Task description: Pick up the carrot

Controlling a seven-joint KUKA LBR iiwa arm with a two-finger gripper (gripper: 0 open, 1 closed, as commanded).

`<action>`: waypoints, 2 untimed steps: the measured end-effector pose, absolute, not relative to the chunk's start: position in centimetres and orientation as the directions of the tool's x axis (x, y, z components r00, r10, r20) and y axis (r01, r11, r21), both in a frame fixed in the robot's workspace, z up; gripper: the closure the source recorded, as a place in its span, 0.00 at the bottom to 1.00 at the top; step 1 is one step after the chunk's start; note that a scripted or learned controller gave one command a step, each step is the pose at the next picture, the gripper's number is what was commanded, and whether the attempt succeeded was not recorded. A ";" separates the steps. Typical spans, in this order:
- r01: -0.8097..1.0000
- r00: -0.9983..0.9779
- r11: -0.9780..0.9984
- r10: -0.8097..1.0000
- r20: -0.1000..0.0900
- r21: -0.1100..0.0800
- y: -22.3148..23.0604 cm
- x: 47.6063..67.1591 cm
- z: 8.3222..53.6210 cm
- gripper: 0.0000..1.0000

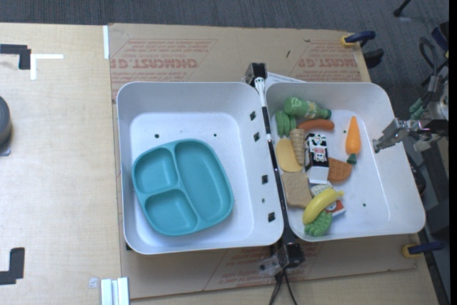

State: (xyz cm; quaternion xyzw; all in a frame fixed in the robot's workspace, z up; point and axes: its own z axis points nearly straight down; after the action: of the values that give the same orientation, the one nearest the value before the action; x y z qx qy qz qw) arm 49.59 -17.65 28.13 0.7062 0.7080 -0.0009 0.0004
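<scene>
Right-hand shallow white plastic bin holds a heap of toy food along its left wall. The small orange plastic carrot with a green stub end lies apart from most of the heap, near the middle of that bin's upper half, long axis roughly up-and-down in the view, green end toward the bottom. Just below it, close to touching, a brown wedge-shaped toy piece. To its left: a red sausage-shaped toy, a green toy bottle, a black-and-white carton. Lower down, a yellow toy banana.

Left-hand white bin carries a teal three-compartment plate.

The metal two-finger gripper sits at the right rim of the right-hand bin, off to the carrot's right and apart from it, nothing between its tips. Too small and cluttered to read the jaw state; I cannot tell whether it is released or clenched.

Step in hand, as I judge it: approach, with no grasp yet made (carrot rests on the bin floor). Next move calls for travel leftward over the carrot, wrist turned so the jaws span its narrow width, then a descent onto the thicker orange part. Risk: catching the brown wedge beside the green end.
</scene>
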 end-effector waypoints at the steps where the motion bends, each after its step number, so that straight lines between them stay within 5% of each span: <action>1: 1.000 -0.004 0.004 1.000 -0.002 0.000 -21.9 57.0 14.0 0.00; 2: 0.990 0.140 -0.140 0.990 0.000 -0.004 -17.9 59.1 9.1 0.00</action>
State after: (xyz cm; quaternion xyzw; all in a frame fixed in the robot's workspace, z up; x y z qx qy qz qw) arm 59.07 -17.91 9.14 0.7548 0.6559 -0.0011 -0.0017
